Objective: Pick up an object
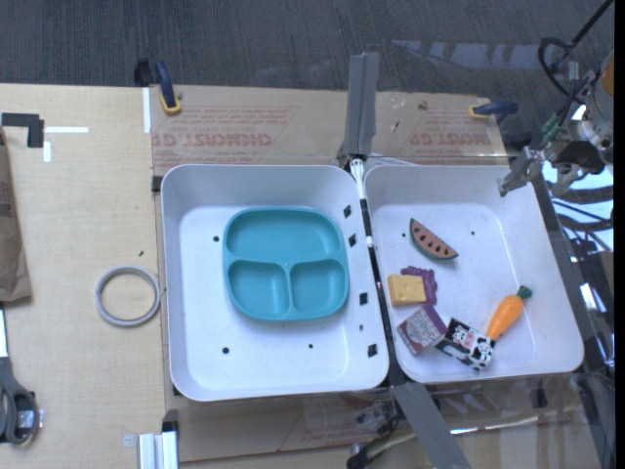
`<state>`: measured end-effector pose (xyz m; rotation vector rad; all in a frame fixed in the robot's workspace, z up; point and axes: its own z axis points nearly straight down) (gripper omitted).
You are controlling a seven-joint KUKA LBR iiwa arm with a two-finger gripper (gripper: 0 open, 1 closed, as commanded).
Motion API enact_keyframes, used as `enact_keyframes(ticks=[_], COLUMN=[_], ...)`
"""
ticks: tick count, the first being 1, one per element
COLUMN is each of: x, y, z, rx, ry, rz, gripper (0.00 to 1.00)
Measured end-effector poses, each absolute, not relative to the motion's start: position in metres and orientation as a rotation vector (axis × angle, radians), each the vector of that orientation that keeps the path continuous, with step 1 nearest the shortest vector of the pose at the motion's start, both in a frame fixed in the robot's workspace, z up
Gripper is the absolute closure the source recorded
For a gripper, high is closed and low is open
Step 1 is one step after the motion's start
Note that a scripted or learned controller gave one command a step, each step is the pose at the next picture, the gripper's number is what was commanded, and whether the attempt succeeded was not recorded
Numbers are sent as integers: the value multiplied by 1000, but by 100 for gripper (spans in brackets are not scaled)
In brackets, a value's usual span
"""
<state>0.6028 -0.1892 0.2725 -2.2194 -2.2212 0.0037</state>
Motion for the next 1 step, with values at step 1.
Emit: enact_keyframes(ticks=[1], x=[652], y=[-156], z=[163], rx=[-2461], ry=[-1949], rz=[5], gripper=[0])
